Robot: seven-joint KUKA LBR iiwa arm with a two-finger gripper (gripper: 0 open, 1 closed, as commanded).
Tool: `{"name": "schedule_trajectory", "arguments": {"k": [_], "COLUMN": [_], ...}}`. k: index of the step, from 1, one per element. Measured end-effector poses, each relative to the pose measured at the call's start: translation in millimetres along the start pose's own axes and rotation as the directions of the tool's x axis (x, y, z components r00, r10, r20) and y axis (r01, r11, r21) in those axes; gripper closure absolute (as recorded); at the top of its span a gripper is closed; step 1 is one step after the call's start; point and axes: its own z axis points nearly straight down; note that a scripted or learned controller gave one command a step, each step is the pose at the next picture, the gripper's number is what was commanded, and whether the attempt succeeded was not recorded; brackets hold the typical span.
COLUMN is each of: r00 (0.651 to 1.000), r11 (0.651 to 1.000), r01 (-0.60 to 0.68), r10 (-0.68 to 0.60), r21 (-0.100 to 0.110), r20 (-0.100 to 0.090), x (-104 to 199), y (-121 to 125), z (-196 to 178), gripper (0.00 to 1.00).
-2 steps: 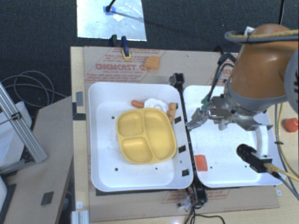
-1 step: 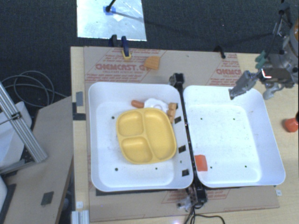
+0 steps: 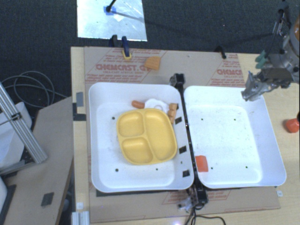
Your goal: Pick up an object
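Observation:
A yellow divided plate [image 3: 146, 137] lies in the left bin [image 3: 101, 125]. Behind it sit a small orange sausage-shaped piece [image 3: 138, 104], a white object [image 3: 156, 105] and a tan block [image 3: 172, 110]. An orange-red block [image 3: 201, 163] rests in the right bin [image 3: 262, 139], at its front left corner. My gripper [image 3: 250, 93] hangs above the back right corner of the right bin, far from all these pieces, with nothing seen between its fingers.
A tan sponge-like piece [image 3: 153, 63] lies on the cardboard behind the left bin. An orange object [image 3: 291, 125] sits on the bench right of the right bin. A shiny metal sheet [image 3: 111, 13] lies on the floor behind. Cables curl at the left.

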Motion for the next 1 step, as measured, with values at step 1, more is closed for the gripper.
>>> {"name": "schedule_trajectory", "arguments": {"k": [1], "r00": [1.0], "r11": [1.0], "r01": [0.0], "r10": [0.0], "r21": [0.001], "r20": [0.0], "x": [0.0], "y": [-0.1], "z": [0.5], "gripper": [0.0]}}
